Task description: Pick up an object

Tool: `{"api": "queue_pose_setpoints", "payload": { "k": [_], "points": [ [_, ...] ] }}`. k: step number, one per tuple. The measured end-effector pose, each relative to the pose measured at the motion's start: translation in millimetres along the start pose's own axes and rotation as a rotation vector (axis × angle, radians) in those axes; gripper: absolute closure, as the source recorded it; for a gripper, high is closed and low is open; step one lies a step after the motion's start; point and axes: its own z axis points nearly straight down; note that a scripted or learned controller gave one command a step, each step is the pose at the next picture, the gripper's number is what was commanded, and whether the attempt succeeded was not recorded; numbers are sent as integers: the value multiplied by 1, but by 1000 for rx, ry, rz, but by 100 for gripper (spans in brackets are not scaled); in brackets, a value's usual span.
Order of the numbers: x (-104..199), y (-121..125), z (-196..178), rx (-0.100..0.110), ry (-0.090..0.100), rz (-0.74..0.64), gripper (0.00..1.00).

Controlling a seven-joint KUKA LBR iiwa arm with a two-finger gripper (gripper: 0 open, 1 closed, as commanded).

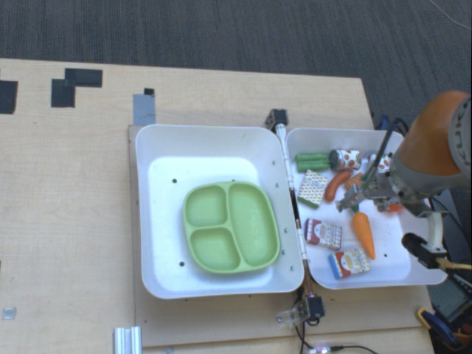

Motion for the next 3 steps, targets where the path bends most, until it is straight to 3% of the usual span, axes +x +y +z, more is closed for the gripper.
{"api": "queue_pose_setpoints", "payload": {
  "k": [1, 2, 3],
  "points": [
    [33, -51, 28, -6, -4, 6, 0],
    [36, -49, 17, -11, -1, 4, 100],
    [110, -55, -67, 15, 2, 1, 100]
  ]
}}
